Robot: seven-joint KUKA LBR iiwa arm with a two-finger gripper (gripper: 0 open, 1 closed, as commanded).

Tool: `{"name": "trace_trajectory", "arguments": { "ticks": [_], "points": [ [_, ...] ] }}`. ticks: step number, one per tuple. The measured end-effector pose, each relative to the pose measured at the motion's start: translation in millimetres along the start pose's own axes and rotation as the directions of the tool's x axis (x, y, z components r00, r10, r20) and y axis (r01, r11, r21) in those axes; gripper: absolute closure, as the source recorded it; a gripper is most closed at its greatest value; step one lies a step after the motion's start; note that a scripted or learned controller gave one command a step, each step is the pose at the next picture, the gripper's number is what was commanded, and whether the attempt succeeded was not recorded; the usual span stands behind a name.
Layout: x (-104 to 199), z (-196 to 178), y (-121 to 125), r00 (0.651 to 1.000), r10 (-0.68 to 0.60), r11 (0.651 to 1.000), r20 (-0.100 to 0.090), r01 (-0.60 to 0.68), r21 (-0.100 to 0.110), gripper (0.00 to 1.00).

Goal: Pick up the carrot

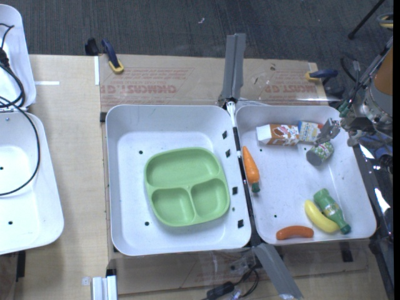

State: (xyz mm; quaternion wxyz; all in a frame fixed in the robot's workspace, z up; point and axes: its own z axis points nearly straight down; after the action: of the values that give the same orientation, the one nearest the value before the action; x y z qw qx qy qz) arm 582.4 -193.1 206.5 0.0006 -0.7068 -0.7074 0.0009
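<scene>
The carrot lies in the right bin, close against its left wall, with the pointed end toward the far side. Deeper in the same bin, a small carton lies near the far wall. A yellow banana, a green bottle and a red sausage rest near the front wall. The gripper is at the bin's far right corner, just above a grey can; whether it is open or closed, I cannot tell. In the left bin sits a green divided plate.
</scene>
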Motion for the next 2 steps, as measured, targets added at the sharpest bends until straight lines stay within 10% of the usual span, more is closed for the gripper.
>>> {"name": "trace_trajectory", "arguments": {
  "ticks": [1,2],
  "points": [
    [64.9,79.9,76.2,1.0,-0.031,1.0,0.0,0.031,0.0,0.0],
    [91.4,99.4,82.5,0.997,-0.074,0.997,0.013,0.074,-0.022,0.0]
  ]
}}
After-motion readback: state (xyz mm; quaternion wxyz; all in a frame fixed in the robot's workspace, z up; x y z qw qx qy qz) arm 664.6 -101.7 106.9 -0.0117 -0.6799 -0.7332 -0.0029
